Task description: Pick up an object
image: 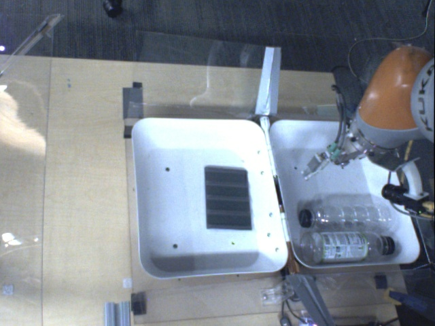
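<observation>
Right bin [285, 156] holds two bottles [346, 231] near, below the jaws.

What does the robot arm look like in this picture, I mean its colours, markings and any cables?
The arm enters from the right with a rounded orange shell and a grey band beside it carrying dark letters, cut off by the frame. Below sits a darker grey collar. The gripper is small, thin and metallic, with a green spot near its base. A thin dark cable loops above the arm.
</observation>
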`<move>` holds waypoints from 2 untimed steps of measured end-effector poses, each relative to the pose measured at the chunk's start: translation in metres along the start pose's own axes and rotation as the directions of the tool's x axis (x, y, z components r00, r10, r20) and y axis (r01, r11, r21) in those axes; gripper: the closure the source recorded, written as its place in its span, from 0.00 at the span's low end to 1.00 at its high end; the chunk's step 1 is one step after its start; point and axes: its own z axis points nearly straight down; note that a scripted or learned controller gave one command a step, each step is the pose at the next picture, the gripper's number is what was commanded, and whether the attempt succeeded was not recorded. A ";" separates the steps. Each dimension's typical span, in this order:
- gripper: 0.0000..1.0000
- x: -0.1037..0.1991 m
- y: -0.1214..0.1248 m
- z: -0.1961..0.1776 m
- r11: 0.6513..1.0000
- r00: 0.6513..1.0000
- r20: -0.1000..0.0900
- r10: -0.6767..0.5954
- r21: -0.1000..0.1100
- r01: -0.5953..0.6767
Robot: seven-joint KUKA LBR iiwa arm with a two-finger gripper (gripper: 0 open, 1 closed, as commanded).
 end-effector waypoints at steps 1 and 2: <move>0.00 0.036 -0.060 0.084 1.000 1.000 0.005 0.009 -0.009 -0.009; 0.00 0.058 -0.073 -0.011 0.989 0.989 0.000 0.150 0.000 -0.150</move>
